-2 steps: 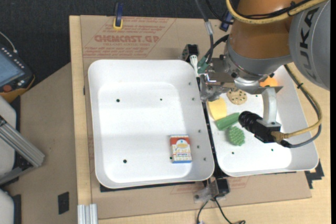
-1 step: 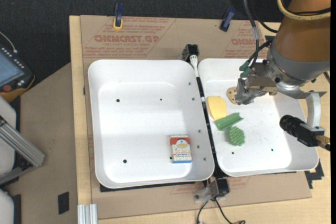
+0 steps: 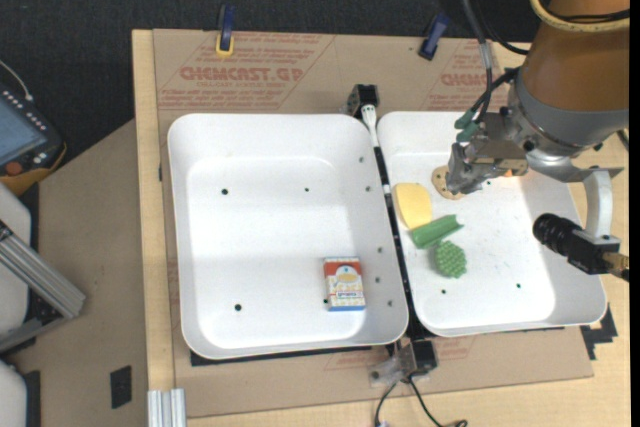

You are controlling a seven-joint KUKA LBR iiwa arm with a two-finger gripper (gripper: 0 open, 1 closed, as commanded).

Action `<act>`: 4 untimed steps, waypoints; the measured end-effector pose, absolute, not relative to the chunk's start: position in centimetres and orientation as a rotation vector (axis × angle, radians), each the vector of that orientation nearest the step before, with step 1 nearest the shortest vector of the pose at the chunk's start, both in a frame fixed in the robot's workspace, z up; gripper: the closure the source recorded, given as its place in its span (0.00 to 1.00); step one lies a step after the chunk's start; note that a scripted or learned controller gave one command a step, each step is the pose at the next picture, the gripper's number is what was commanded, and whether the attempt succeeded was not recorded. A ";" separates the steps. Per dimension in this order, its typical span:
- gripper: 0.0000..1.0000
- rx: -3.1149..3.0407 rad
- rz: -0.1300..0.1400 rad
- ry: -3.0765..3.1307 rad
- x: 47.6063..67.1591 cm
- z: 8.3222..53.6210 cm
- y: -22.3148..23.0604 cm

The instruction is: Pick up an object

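Yellow block [image 3: 413, 204] just beside gripper [image 3: 462, 180], finger state unclear; watch descent, you risk nudging block against green piece [image 3: 436, 232].

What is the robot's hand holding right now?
It cannot be told. The hand is low in the right bin, by a tan round piece, but no object shows between its tips.

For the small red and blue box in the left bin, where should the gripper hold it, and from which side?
Probably from straight above: the small red and blue box lies flat on the left white bin floor. Close the fingers across its two long edges, the narrower span, both apparently free.
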State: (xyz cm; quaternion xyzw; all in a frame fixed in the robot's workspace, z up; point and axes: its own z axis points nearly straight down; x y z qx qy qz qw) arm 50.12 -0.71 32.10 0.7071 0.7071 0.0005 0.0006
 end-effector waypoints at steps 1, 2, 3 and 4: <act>1.00 2.219 0.003 2.220 50.2 33.1 -0.7; 1.00 2.216 0.005 2.219 50.2 34.1 -0.7; 1.00 2.214 0.006 2.218 50.3 35.1 -0.7; 1.00 2.207 0.011 2.232 50.3 39.6 9.9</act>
